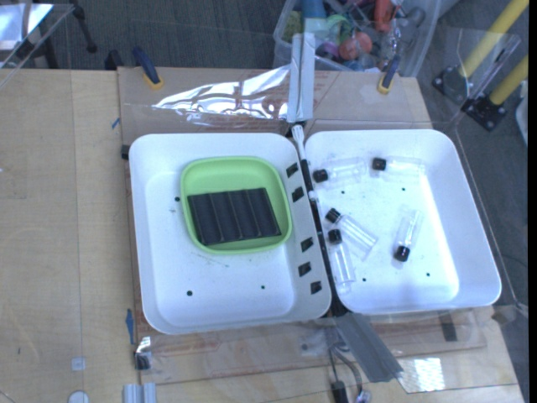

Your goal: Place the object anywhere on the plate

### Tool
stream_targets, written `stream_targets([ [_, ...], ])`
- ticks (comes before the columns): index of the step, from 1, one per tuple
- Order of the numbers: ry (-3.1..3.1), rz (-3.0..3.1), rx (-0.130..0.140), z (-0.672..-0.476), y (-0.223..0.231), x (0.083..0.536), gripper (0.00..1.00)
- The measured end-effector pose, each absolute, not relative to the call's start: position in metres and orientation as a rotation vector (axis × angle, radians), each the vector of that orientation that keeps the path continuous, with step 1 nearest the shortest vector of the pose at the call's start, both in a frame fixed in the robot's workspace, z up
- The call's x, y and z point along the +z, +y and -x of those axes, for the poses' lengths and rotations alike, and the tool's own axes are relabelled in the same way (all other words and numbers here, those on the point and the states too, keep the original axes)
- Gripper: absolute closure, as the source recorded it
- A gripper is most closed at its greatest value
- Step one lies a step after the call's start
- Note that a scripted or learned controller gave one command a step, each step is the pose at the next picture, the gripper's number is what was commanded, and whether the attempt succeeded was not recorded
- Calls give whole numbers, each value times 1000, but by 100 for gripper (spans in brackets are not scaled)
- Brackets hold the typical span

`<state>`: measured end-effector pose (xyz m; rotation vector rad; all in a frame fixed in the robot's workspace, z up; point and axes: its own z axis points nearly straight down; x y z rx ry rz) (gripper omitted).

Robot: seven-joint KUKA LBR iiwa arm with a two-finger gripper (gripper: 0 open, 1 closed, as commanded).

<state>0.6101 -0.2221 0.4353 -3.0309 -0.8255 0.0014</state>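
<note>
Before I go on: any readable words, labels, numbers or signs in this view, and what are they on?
None can be read.
Green plate and the dark ridged insert on it: no print visible.
Clear vials with black caps in the right bin: too small to tell any labels.
Clear box of colourful items behind the bins: no lettering legible.

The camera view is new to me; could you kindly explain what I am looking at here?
One fixed camera looks down at a slant on a wooden bench bearing two shallow white bins. The left bin holds a green plate with a dark ribbed insert. The right bin holds several small clear vials with black caps, such as one lying loose near its middle. A box of colourful items sits behind. The vials are what a robot arm should move onto the plate.
</note>
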Motion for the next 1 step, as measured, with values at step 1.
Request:
stream_targets([
  [1, -635, 3078, -1, -630, -221, 435, 0],
])
